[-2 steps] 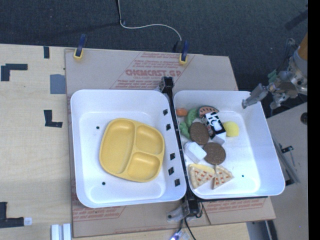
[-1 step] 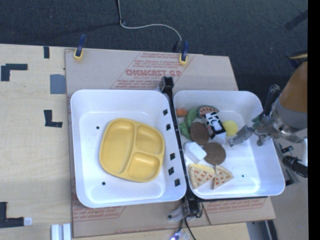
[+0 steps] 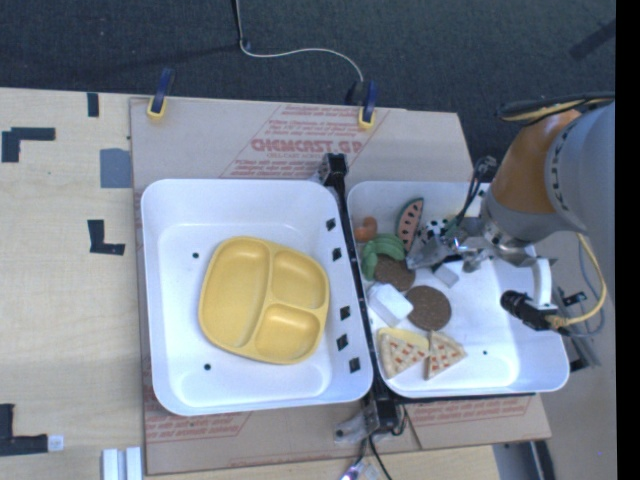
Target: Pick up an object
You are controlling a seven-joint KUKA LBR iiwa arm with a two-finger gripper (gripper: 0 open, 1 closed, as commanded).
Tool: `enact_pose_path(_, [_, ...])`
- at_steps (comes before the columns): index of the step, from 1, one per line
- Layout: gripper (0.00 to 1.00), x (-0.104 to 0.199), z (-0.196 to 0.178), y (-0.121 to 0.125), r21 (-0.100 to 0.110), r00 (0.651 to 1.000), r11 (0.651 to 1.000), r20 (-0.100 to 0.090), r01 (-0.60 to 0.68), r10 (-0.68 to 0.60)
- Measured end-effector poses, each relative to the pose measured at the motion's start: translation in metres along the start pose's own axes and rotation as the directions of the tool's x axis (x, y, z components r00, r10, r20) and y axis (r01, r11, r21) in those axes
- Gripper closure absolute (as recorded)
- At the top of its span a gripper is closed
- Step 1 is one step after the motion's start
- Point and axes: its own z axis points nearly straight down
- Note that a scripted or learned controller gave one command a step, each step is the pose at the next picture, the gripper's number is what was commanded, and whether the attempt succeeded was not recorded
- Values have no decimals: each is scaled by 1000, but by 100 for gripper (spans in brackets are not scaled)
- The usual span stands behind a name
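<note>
A grey arm with an orange band reaches in from the right over the right-hand white bin (image 3: 520, 368), its hand (image 3: 440, 256) lowered among a cluster of toy food at the bin's left half. Whether the hand is spread or pressed together cannot be told from this slant, and nothing can be seen held in it, so by the look of it the pick is not yet made: the approach seems done, the grasp and lift remain.

The nearest candidates lie just left of the hand: a watermelon slice (image 3: 409, 222), long axis running far to near with a slight tilt, and a brown oval piece (image 3: 393, 273) lying roughly left to right. Nearer the camera sit a dark brown cookie (image 3: 431, 308), round and without a clear axis, and two waffle wedges (image 3: 421, 352), the right one's tip pointing to the far side. The left bin (image 3: 170, 218) holds a yellow divided plate (image 3: 263, 299), lying flat.
</note>
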Motion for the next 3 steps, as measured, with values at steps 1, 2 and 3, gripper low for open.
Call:
enact_pose_path(1, [100,-1,-16,0,-3,1000,1000,-2,-2,2])
enact_pose_path(2, [100,44,-111,-27,1,1000,1000,-2,-1,1])
enact_pose_path(3, [100,120,-137,-28,3,1000,1000,-4,4,-4])
